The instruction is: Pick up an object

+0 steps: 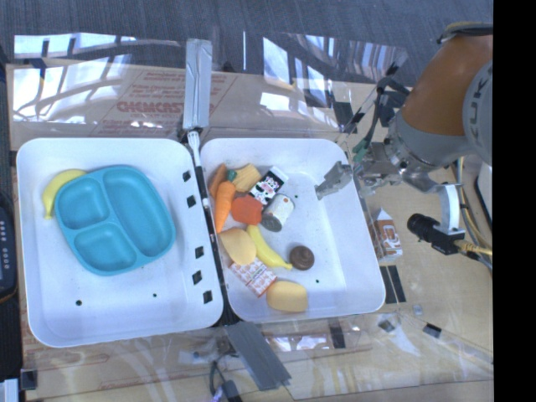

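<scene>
The right bin (352,258) holds a pile of toy foods: an orange carrot (222,203), a red tomato (246,210), a black-and-white carton (268,186), a grey can (278,212), a yellow banana (268,249), a brown donut (301,258) and a yellow-orange fruit (287,296). My gripper (333,180) hangs over the bin's upper right part. It is to the right of the carton and the can and apart from them. I see nothing held in it.
The left bin (50,308) carries a blue divided plate (115,218) with a second yellow banana (57,187) at its upper left. A small box (387,233) lies on the bench just right of the right bin. The arm's cables and wrist crowd the right side.
</scene>
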Motion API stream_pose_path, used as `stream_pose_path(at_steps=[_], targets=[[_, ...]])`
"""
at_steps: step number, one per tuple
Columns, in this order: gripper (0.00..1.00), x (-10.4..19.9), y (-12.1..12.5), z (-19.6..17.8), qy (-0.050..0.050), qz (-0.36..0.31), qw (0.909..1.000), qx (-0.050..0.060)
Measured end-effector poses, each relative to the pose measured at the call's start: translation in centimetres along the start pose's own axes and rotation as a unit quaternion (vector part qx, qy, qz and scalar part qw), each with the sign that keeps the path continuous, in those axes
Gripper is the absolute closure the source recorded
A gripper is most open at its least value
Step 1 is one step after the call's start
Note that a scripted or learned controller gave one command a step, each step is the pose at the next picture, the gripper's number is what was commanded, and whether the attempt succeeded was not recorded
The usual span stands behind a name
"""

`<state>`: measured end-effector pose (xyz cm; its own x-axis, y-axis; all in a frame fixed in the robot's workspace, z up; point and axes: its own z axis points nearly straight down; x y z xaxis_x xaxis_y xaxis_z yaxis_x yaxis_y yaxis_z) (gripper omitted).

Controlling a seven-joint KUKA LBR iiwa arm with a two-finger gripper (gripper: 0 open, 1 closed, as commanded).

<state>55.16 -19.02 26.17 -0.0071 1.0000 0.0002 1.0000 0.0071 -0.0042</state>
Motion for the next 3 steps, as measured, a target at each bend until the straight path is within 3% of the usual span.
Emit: stream_pose_path(at_steps=[1,2,3], targets=[[0.0,2.6,-0.8,11.6,0.002,-0.009,0.9999,0.004],[0.0,4.4,3.1,14.6,0.0,-0.032,0.9995,-0.001],[0.0,8.1,-2.3,17.1,0.001,-0.072,0.9974,0.0]])
